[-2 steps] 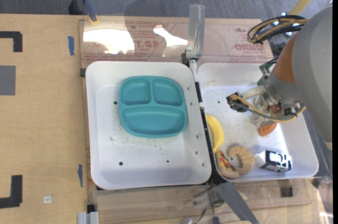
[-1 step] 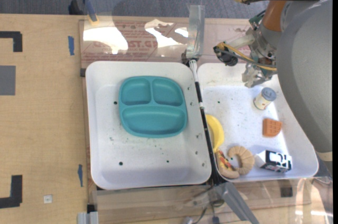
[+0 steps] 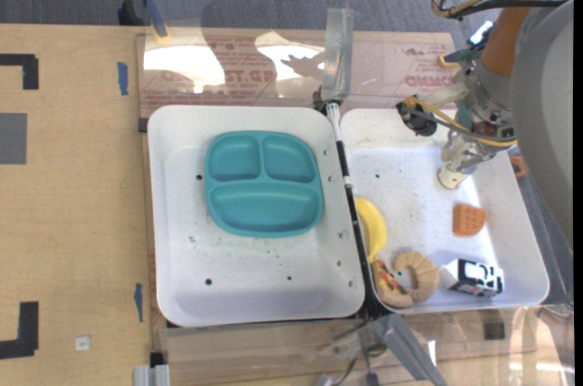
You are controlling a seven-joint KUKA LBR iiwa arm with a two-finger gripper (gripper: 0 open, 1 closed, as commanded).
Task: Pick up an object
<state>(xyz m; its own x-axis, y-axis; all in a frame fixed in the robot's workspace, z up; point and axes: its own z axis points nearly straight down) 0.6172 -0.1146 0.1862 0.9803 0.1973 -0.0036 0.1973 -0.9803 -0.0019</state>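
Upper right of the frame, the gripper (image 3: pixel 453 173) hangs low in the right bin (image 3: pixel 401 193); whether it's spread, I cannot tell. The orange waffle (image 3: pixel 469 218) sits just below—it could miss and close on nothing.

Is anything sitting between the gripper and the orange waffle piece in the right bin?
Nothing visible does. The gripper is over the upper part of the right bin, and the orange waffle piece lies just below it in this view, with bare white floor between. The banana, bagel and black-and-white carton lie off that path.
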